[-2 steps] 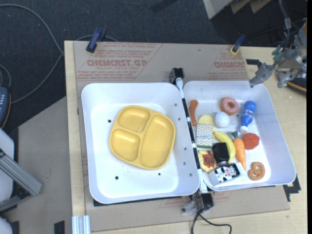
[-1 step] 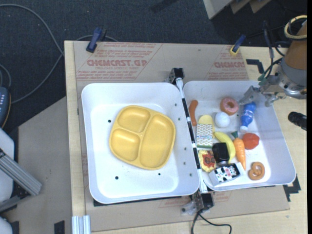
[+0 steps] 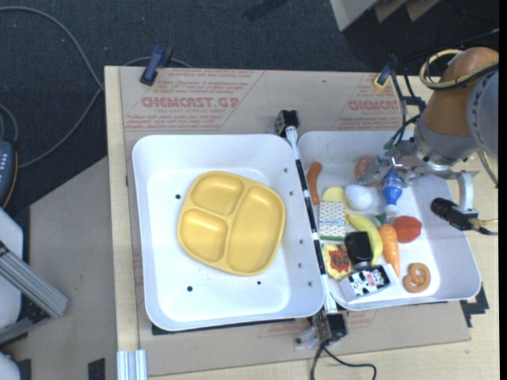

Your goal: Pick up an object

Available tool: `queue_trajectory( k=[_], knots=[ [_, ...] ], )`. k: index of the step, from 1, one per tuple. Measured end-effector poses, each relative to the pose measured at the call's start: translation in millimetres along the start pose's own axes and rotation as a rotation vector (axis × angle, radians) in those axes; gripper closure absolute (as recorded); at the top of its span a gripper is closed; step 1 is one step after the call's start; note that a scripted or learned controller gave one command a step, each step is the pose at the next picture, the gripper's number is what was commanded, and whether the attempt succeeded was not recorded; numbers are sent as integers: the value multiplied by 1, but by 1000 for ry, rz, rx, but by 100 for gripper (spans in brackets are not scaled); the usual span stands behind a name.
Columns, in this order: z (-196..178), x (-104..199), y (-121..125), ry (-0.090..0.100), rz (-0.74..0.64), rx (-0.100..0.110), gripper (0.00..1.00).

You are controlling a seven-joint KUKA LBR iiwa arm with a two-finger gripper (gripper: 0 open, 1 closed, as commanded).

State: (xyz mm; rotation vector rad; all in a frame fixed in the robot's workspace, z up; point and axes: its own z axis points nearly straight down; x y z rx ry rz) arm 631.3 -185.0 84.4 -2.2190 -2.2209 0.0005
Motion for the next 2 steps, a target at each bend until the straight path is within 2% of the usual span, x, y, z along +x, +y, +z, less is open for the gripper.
queue_trajectory(
  k=[1, 2],
  knots=[
    [3, 36, 21, 1, 1, 21, 0],
    [-6, 35, 20, 0, 0, 25, 100]
  ],
)
